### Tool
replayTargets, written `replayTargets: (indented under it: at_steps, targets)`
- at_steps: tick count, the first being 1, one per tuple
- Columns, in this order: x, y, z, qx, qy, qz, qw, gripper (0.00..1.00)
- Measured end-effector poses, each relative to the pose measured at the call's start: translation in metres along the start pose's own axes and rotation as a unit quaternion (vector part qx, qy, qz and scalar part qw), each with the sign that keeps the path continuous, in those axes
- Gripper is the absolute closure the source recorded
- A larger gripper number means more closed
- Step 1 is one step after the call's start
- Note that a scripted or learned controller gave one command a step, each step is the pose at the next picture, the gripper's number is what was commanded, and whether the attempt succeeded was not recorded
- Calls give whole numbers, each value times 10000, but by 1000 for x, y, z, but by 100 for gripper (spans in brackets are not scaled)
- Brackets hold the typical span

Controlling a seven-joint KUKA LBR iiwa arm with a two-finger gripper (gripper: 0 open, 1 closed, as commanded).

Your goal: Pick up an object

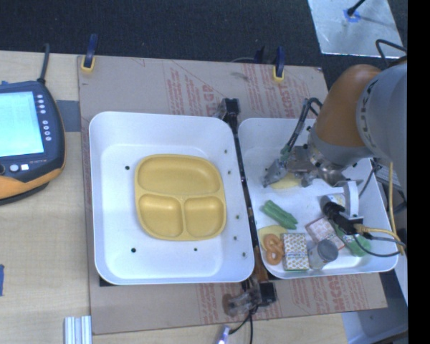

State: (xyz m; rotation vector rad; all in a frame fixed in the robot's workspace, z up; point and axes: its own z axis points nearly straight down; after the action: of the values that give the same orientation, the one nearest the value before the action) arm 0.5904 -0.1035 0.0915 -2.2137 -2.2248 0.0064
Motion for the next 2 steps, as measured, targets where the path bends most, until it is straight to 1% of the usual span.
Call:
replayTargets:
  at_steps: [1,2]
  targets:
    - [-1,0,-10,10,1,-9,10000,100]
    - [-1,0,-10,11,-2,-12,10000,0]
